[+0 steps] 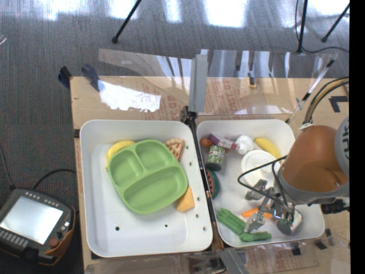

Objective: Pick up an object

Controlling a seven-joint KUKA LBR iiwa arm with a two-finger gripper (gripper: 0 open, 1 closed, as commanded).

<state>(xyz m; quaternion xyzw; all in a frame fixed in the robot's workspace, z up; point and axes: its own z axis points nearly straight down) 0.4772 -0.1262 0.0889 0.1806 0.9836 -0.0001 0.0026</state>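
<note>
- The tool [268, 210] sits low in the lower right of the frame, inside the right bin [228, 125], with the orange-banded wrist above it. Its metal parts blur together with the clutter below, so I cannot tell how wide it stands or whether anything sits in it.
- The nearest candidates are the green bean-like pieces [239, 226] and a small orange carrot-like piece [251, 213], lying just beside or under the tool near the bin's lower edge. They are low, thin and touching one another, so a closing grasp could slip off them or pinch two at once.
- A grey rounded item [287, 226] lies just to the right of the tool, near the bin wall. A descent there risks knocking it aside or scraping the wall.
- The white bowl [258, 163], the banana [267, 146] and the small bottle [215, 156] lie further up the same bin, apart from the tool; reaching them means crossing the clutter and possibly pushing things together.
- The left bin [91, 153] holds a green divided plate [148, 176] resting over other pieces; its wide flat shape probably gives the tool little to grip.
- The loose cables [256, 178] looping beside the wrist could snag on bin contents.
</note>
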